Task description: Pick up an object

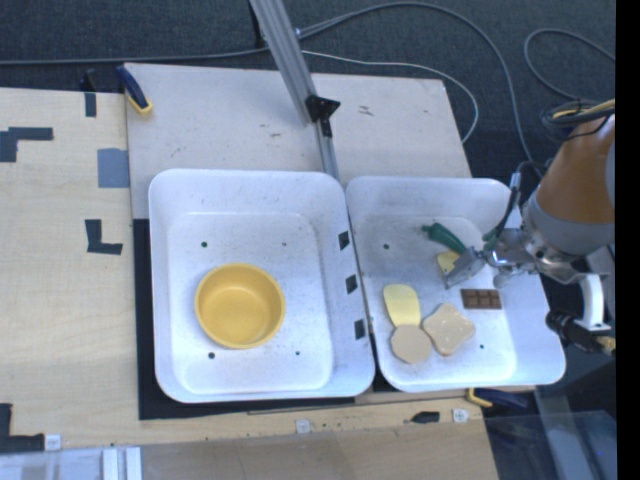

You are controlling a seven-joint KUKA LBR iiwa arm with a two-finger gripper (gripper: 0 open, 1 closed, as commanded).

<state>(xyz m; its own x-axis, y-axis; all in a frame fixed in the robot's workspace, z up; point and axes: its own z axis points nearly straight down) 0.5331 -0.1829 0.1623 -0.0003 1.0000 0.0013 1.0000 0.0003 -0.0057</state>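
Note:
My gripper (pixel 466 266) hangs low over the right bin (pixel 520 368), reaching in from the right. Its tip is next to a small yellow piece (pixel 446 261) that lies at the end of a green-handled item (pixel 441 235). Just below the gripper lies a brown chocolate bar (pixel 481 299). Toward the bin's front there are a pale yellow slab (pixel 402 303), a round tan cookie (pixel 409 344) and a tan bread-shaped piece (pixel 449 328), close together. I see nothing lifted off the bin floor.
A yellow bowl (pixel 240 305) sits in the left bin (pixel 170 208). A grey pole (pixel 290 58) slants down to the divide between the bins. Cables run across the dark floor at the back right.

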